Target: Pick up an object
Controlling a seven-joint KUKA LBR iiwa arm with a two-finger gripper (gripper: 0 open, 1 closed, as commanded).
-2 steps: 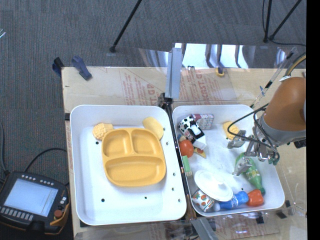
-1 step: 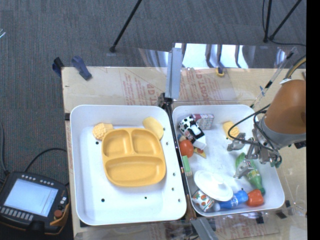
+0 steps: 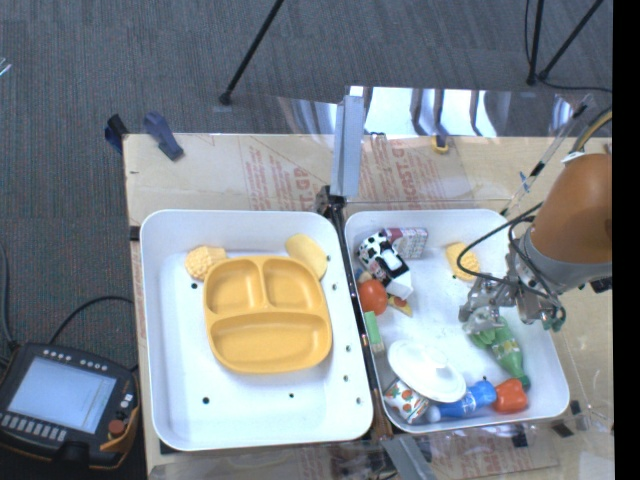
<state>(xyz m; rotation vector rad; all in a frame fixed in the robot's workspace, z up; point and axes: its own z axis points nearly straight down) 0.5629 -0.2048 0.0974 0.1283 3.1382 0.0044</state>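
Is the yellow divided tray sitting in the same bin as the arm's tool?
No, the yellow divided tray lies in the left bin, while the tool hangs over the right bin.

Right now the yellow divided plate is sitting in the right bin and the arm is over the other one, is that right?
Not quite. The camera view shows the yellow divided plate in the left bin; the arm's gripper is over the right bin.
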